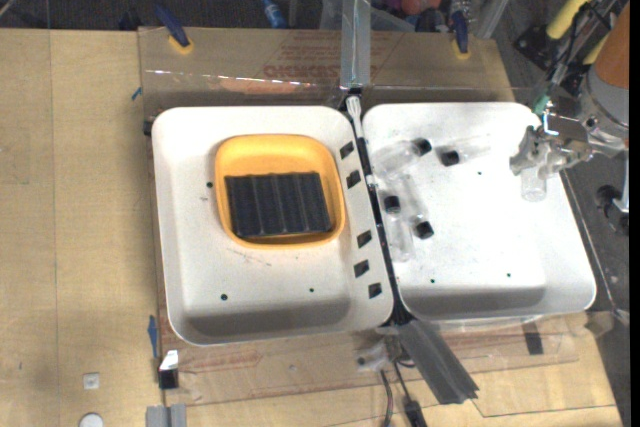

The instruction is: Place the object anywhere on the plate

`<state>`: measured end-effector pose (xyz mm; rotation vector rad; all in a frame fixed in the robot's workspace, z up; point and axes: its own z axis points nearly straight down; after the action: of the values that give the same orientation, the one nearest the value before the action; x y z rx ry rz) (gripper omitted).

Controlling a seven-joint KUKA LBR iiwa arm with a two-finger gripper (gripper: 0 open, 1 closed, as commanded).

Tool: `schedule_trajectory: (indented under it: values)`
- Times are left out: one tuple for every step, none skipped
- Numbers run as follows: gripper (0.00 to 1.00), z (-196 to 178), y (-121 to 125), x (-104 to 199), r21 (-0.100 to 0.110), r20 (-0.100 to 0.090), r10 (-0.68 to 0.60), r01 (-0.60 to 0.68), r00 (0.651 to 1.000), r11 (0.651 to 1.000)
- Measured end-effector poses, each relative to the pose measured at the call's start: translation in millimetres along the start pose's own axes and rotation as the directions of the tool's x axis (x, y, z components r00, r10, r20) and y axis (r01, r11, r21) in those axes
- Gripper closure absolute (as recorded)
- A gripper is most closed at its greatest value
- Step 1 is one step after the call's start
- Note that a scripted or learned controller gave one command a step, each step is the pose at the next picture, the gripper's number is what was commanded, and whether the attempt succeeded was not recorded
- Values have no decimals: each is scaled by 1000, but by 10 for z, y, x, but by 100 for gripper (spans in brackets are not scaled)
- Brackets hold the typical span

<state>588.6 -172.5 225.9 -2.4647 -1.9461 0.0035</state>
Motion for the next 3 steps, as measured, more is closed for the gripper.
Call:
schedule_trajectory:
  values:
    - [100, 266, 737, 182, 0, 0, 21, -21, 1000, 1000]
    - [100, -84, 747, 247, -4, 0, 90, -90, 996, 996]
    - [100, -320, 745, 287, -6, 1, -138, 138, 990, 990]
